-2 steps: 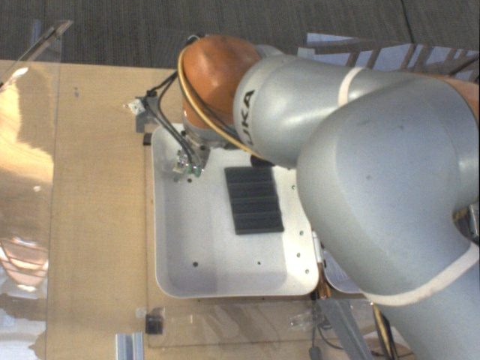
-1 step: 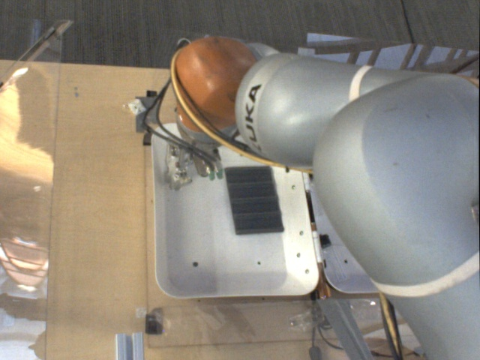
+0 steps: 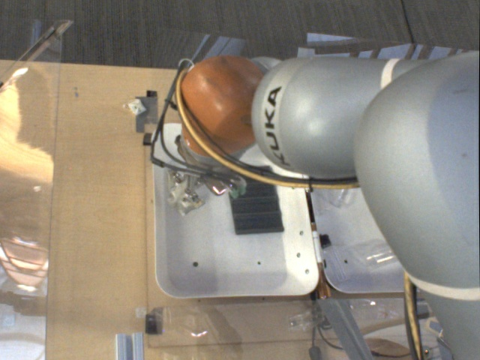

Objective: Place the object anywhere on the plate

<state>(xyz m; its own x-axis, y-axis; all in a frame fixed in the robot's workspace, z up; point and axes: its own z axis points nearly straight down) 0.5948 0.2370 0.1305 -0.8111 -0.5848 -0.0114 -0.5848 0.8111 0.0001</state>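
Note:
My gripper (image 3: 183,195) hangs low over the far left part of the left white bin (image 3: 225,276), under the orange band of the arm. A dark ribbed rectangular slab (image 3: 257,208) lies flat in the bin just right of the gripper, its far edge hidden by the arm. A small green piece (image 3: 238,190) and a pale pink bit (image 3: 219,188) show at the slab's far left corner, close to the wrist. I can make out nothing between the fingers.
The big grey arm (image 3: 352,126) covers the far half of both bins. The right bin (image 3: 349,265) shows a glossy clear patch. The bins' divider (image 3: 315,238) runs between them. Wooden bench top (image 3: 90,201) lies to the left.

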